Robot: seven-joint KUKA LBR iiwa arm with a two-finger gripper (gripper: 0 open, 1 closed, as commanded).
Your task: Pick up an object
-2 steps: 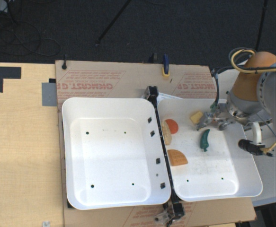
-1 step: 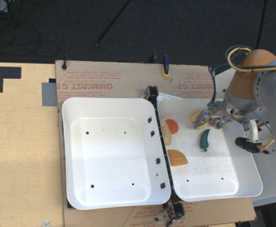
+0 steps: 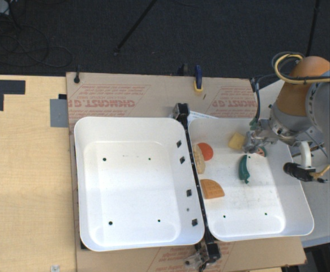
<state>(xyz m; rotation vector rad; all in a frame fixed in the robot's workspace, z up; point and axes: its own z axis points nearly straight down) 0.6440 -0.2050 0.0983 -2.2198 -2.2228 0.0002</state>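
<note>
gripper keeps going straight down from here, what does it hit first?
Probably the right bin floor, between the yellow block and the green object. The gripper looks clear of both, though depth is unclear.

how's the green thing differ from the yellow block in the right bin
The green thing is long, narrow and slightly curved; the yellow block is short and chunky. The green thing is dark teal-green, the yellow block pale yellow. The green thing lies lengthwise near the bin's middle, below the gripper; the yellow block sits further back, left of the gripper. Both rest on the right bin floor, apart from each other.
</note>
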